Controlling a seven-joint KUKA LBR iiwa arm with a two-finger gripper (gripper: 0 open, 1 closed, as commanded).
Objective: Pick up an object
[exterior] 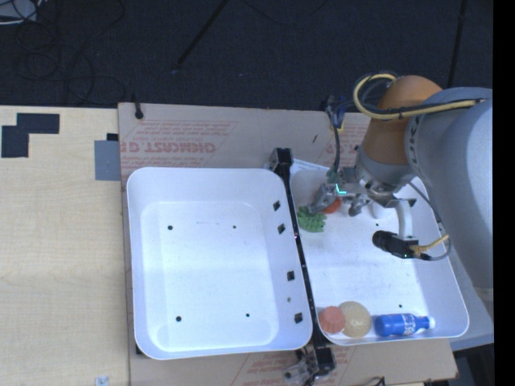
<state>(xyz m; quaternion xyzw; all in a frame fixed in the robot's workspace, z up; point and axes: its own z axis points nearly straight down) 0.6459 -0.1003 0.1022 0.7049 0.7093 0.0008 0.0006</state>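
My gripper (336,201) hangs low over the far left part of the right bin (451,296), under the grey wrist with the orange band. Just to its left a green leafy toy (311,219) lies against the bin's left wall. A small orange-red piece (331,207) shows right at the gripper's tip, between it and the green toy; whether it is gripped is unclear. At the bin's near edge lie a red-orange round object (331,319), a tan ball (356,318) and a blue bottle (402,325) on its side.
The left bin (137,215) stands beside the right one, with a black divider rail (291,240) between them. A black part with a yellow cable (396,244) hangs from the arm over the right bin's middle. Cardboard lies under both bins.
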